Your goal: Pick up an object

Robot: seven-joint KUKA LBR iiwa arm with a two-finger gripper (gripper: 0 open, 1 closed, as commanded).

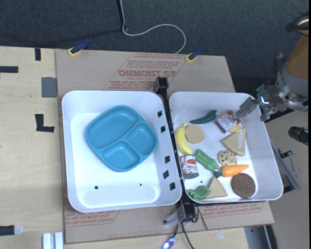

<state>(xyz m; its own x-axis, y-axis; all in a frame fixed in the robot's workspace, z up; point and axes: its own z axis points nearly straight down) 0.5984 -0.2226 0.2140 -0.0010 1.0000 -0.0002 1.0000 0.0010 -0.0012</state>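
Note:
The right bin (pixel 259 139) holds several toy foods. Among them are a banana (pixel 182 139), a tan disc (pixel 195 134), a dark green pepper (pixel 203 118), a purple and white packet (pixel 225 121), a cheese wedge (pixel 235 141), a carrot (pixel 233 170) and a brown patty (pixel 243 184). My gripper (pixel 243 111) hangs over the bin's upper right part, slanting down and left, its tip just right of the packet. Nothing is visibly held in it.
The left bin (pixel 78 139) holds a blue divided plate (pixel 122 137). A small can (pixel 189 166), a green pickle (pixel 206 160), a speckled cookie (pixel 226 157) and a sandwich wedge (pixel 216 189) lie in the right bin's lower half. The arm (pixel 295 82) comes in over the right rim.

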